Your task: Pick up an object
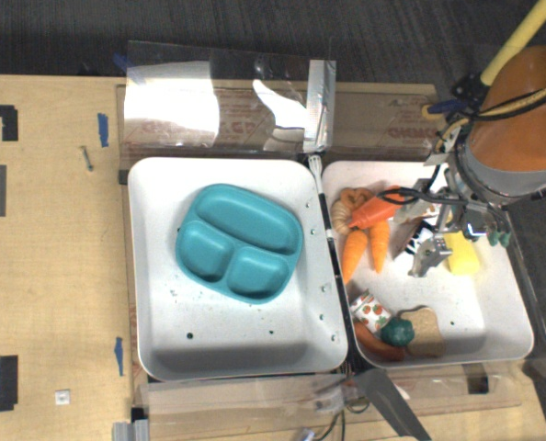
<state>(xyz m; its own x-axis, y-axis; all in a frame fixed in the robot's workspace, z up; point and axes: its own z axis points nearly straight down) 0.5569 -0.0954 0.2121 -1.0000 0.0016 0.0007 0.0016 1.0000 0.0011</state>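
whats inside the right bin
The right bin holds orange carrot-like toys, a yellow block, a green ball on a tan piece, and a spotted item. The gripper covers whatever lies beneath it.
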